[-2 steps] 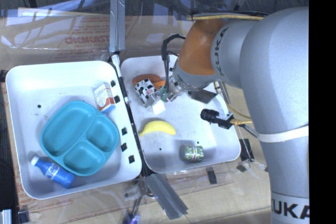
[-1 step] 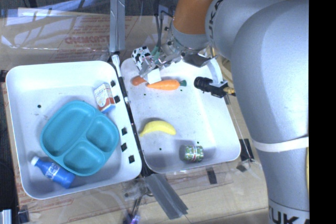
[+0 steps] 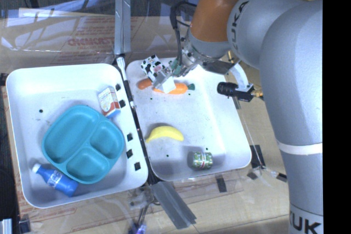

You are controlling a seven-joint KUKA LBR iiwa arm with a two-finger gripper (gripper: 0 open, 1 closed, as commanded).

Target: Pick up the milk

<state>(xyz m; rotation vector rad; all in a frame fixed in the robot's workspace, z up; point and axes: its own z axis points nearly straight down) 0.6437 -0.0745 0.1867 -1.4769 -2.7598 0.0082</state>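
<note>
**A:** What sits in the left bin (image 3: 22, 85)?

**B:** A blue divided tray (image 3: 83, 142) fills most of its middle. A small red-and-white carton (image 3: 108, 100) stands by the tray's far right corner, close to the wall shared with the other bin. A blue bottle (image 3: 55, 179) lies on its side in the near left corner, just beside the tray's near edge.

**A:** And the right bin (image 3: 230, 140)?

**B:** A banana (image 3: 164, 133) lies near the middle, toward the left wall. A small green can (image 3: 201, 159) rests on its side near the near edge. An orange carrot (image 3: 174, 88) lies across the far part. The milk (image 3: 152, 66), a little carton with black-and-white cow patches, is in the far left corner, just behind the carrot.

**A:** Where is the gripper (image 3: 164, 80)?

**B:** Low over the far part of the right bin, just beside the milk and right above the carrot. Whether its fingers are spread or pressed together, I cannot tell; the carton shows to the left of it, not between the fingers.

**A:** Anything crowding that corner?

**B:** The carrot lies directly under the gripper, the bin's far wall and left wall hem in the milk, and the arm (image 3: 263, 35) looms over the bin's far right side.
</note>
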